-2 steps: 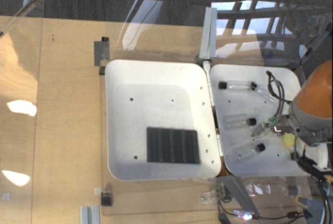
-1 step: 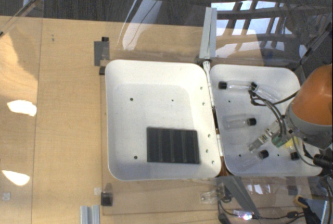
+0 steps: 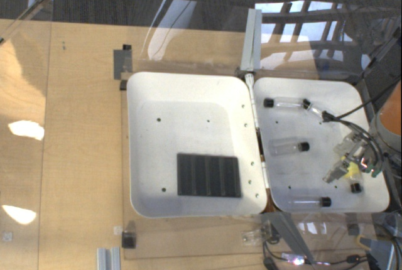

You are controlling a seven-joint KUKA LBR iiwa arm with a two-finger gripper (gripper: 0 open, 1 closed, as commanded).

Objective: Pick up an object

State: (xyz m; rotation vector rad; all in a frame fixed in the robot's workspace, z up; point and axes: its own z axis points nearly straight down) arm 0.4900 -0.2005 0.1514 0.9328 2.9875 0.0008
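Observation:
In the left bin (image 3: 144,137) a flat black ribbed pad (image 3: 208,175) lies near the front. The right bin (image 3: 377,203) holds three clear tubes with black caps: one at the back (image 3: 286,103), one in the middle (image 3: 287,147), one along the front wall (image 3: 311,202). My gripper (image 3: 342,167) hangs low over the right side of the right bin, with cables trailing from it. A small black piece (image 3: 356,187) lies just in front of it. Whether anything is in its grasp is hidden.
The bins sit side by side on a wooden bench, divided by a metal rail (image 3: 251,43) at the back. Clear panels and cables crowd the right and front edges. The arm's orange band (image 3: 391,115) shows at the far right.

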